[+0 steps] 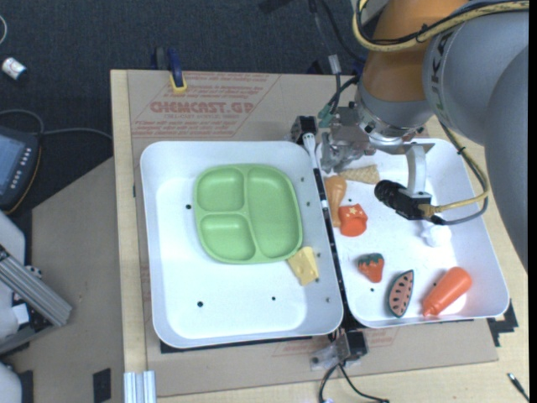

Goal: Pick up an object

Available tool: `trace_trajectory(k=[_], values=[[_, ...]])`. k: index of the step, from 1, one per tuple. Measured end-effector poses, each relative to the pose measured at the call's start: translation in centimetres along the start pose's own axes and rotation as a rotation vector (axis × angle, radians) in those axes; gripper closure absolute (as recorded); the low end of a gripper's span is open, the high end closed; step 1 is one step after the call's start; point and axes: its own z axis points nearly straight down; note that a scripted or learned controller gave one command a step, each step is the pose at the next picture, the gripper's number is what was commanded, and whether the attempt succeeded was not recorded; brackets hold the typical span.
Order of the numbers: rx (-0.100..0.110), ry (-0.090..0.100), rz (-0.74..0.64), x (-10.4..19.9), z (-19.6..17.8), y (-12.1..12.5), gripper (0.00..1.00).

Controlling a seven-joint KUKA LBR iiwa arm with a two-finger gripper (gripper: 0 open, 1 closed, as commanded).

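Dark carpet surrounds the cardboard-topped bench bearing two white bins. My gripper sits at the right bin's upper-left corner; its wrist housing hides the tips, so I cannot tell its opening. Just below lies an orange cone-shaped toy, partly tucked under it. Left bin: glossy green divided plate, yellow wedge touching its corner.

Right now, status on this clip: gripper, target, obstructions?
Gripper low at right bin's far-left corner, nothing seen held. Orange cone just below it. Red piece close beside cone.
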Motion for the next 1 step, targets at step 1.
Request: trace_trajectory(k=[1], values=[[-0.001,0.001,0.0,5.2,-0.75,2.3,1.0]])
